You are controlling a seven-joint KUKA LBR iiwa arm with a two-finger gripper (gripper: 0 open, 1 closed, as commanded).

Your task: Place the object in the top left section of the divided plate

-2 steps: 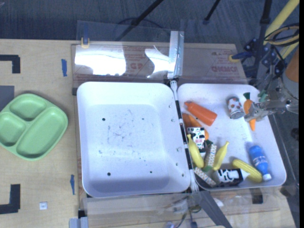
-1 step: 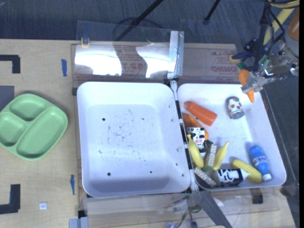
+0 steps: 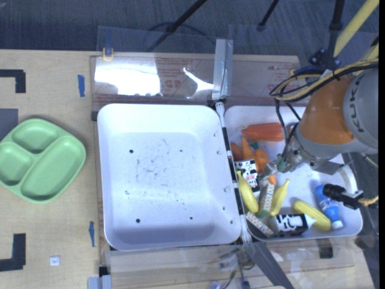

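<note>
The green divided plate (image 3: 80, 144) lies on the wooden bench at the far left, outside both bins, and nothing lies in its three sections. Its top left section (image 3: 36, 133) is a shallow rounded well. My gripper (image 3: 281, 164) is down inside the right bin (image 3: 352, 229), below the orange wrist band. It hangs just over a heap of toy food: an orange carrot (image 3: 263, 131), a yellow banana (image 3: 246, 192), a second yellow piece (image 3: 280, 196) and a black-and-white cow-patterned block (image 3: 248, 174). The wrist hides what lies directly beneath it.
The left bin (image 3: 162, 167) sits between the plate and the right bin. A corn cob (image 3: 311, 214) and a blue bottle (image 3: 329, 206) lie at the right bin's near right. A clear panel and a metal post (image 3: 221, 71) stand behind the bins.
</note>
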